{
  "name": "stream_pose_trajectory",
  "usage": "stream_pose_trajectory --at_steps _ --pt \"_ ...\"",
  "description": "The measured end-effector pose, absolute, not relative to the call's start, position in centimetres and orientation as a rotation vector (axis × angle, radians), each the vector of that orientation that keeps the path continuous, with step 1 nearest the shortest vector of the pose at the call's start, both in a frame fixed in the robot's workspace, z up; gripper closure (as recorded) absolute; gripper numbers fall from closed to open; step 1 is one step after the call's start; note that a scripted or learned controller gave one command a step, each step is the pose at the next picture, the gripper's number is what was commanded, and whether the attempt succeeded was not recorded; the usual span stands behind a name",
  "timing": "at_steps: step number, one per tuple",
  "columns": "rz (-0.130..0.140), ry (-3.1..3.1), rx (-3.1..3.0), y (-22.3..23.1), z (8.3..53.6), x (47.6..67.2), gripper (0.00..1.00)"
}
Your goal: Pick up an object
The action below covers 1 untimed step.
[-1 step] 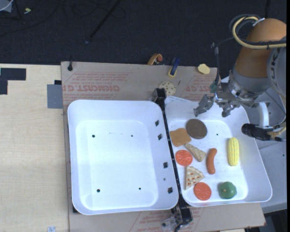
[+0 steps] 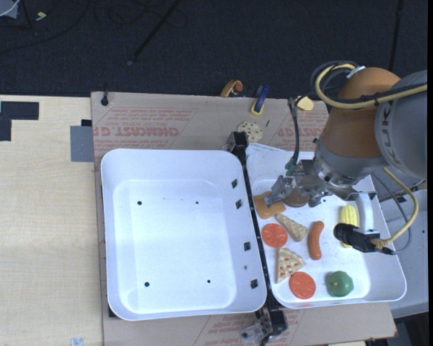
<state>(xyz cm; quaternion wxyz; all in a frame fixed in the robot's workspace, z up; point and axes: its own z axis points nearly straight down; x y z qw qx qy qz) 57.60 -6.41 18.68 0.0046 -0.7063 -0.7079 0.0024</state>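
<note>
The right white bin holds toy foods. A tan bread piece lies at its left wall. Near it lie a red tomato slice, a pale wedge, an orange sausage and a yellow corn cob. Toward the front lie a pizza slice, a second tomato slice and a green lime. My gripper is low in the bin's back left part, just above and right of the bread piece, with something brown under it.
The left white bin sits beside the right one, a black divider between them. A cookie, an orange clip and a blue-yellow clip lie on the cardboard behind. A black part with cable hangs off the arm.
</note>
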Motion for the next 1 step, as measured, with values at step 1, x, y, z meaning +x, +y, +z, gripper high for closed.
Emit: stream_pose_trajectory --at_steps 1 --pt "0.006 -2.213 -2.219 -9.21 8.34 52.3 0.0"
